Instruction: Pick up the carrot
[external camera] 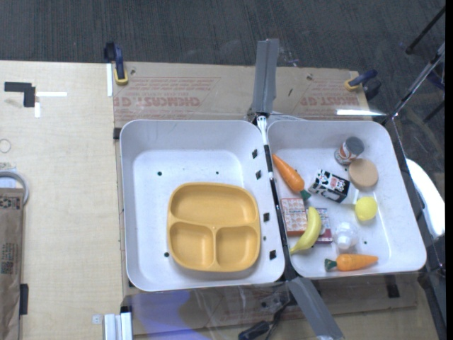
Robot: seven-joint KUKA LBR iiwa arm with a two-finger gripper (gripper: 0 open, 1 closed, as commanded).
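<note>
Two orange carrots with green tops lie in the right bin [386,241]. One carrot [289,173] lies slantwise near the bin's left wall, its green end pointing toward the middle. The other carrot [352,262] lies flat along the bin's front edge, green end to the left. Nothing covers either carrot.
The right bin also holds a banana [308,231] on a red-and-white packet [296,210], a black-and-white carton [331,185], a lemon [365,208], a tan round piece [363,173], a can [350,149] and a small white item [345,237]. A yellow divided plate [214,227] sits in the left bin [145,190].
</note>
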